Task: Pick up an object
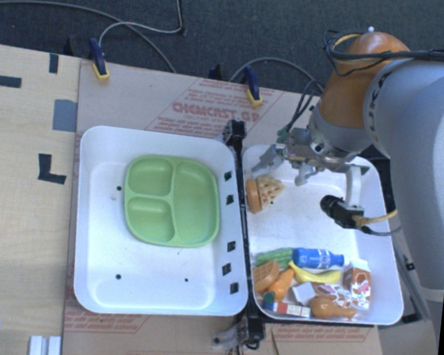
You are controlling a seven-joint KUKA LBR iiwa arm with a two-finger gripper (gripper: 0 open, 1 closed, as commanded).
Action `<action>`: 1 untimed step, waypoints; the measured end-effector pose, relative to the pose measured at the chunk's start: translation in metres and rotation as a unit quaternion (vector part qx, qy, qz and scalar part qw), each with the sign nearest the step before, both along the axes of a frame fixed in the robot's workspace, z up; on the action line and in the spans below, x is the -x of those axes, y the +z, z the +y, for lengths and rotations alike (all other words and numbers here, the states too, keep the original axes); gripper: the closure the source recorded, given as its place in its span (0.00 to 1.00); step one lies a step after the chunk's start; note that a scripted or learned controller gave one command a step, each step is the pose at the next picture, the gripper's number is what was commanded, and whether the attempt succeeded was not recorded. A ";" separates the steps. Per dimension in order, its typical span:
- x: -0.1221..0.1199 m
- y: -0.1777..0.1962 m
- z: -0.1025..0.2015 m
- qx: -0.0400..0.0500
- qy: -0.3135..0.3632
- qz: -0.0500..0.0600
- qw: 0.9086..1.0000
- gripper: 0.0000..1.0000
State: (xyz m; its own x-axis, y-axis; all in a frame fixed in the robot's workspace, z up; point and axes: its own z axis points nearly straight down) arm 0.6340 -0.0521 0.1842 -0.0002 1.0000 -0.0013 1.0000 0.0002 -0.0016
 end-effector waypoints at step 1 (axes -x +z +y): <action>0.006 0.000 -0.003 0.000 0.000 0.000 1.000 0.00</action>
